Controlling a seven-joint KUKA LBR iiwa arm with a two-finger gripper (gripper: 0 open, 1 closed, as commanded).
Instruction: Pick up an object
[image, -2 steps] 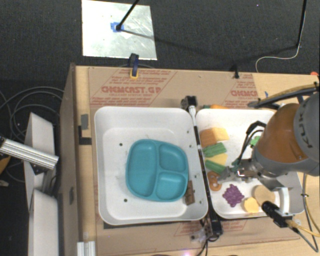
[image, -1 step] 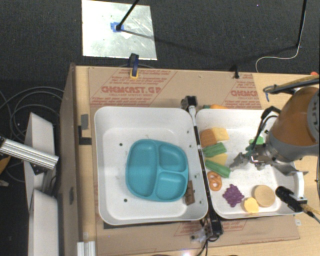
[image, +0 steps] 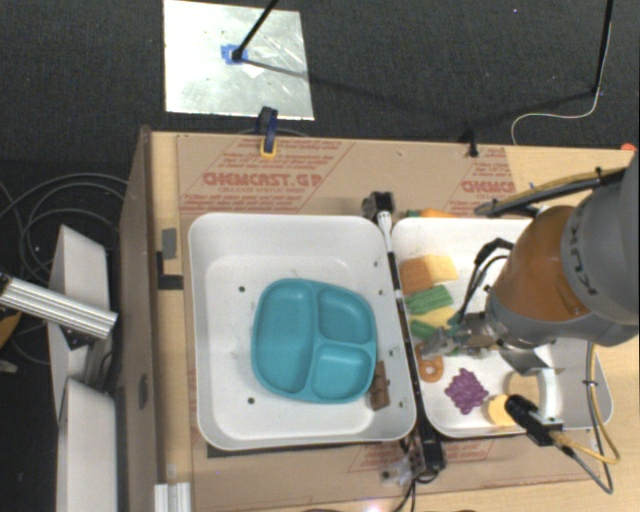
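My gripper (image: 443, 342) is low in the right bin (image: 470, 232), at its left side. It sits just below a green block (image: 430, 299) and a second green piece (image: 421, 328), and just above a small orange ring (image: 431, 370). A yellow-orange block (image: 428, 270) lies further back, and a purple grape cluster (image: 464, 390) and a yellow piece (image: 499, 410) lie near the front. The grey arm with its orange band (image: 535, 275) covers the right half of this bin. Nothing is visibly held.
The left bin (image: 225, 300) holds a teal divided plate (image: 312, 340), and a small brown piece (image: 380, 385) rests against its right wall. A rim divides the two bins. Cardboard covers the bench behind them, and cables lie at the far left.
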